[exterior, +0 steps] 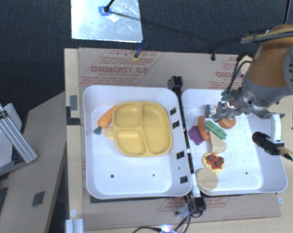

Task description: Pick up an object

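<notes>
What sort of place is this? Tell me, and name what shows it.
Probably a robotics lab bench for grasping trials. Two white bins sit taped on cardboard; toy food such as a carrot and a small pizza fills them; a grey and orange arm's gripper hangs above the toys.

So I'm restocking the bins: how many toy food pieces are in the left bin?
2 visible: a carrot beside the yellow tray's left edge, and a pale piece just below it, partly tucked under the tray. The tray may hide more.
</notes>
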Robot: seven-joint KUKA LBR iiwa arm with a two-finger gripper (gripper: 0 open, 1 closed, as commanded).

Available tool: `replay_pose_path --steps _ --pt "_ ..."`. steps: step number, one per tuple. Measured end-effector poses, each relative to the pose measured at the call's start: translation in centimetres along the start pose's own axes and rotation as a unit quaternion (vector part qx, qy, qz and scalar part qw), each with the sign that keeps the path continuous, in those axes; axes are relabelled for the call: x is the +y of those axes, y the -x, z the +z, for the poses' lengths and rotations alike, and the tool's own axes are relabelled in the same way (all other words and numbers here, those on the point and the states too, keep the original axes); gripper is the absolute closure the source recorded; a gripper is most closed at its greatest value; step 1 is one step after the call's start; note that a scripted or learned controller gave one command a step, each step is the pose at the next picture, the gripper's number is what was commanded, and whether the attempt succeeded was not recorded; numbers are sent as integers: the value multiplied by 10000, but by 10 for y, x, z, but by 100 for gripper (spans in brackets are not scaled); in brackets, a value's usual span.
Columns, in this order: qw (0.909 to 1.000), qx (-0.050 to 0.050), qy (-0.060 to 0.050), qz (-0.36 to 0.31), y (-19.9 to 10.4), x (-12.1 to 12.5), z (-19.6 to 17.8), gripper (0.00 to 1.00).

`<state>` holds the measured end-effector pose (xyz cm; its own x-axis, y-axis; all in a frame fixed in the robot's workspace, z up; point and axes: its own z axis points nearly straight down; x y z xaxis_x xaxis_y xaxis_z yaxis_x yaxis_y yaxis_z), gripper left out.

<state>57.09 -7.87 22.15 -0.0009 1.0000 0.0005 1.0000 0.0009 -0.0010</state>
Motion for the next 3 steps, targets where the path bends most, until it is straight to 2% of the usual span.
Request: replay_pose_path --steps 1,2,3 --pt "10000 6 8 -27 -28 -24 -13 100" --pt "10000 -3 0 -3 -26 -20 7 100" --pt "10000 -2 23 -13 -25 -20 -14 100"
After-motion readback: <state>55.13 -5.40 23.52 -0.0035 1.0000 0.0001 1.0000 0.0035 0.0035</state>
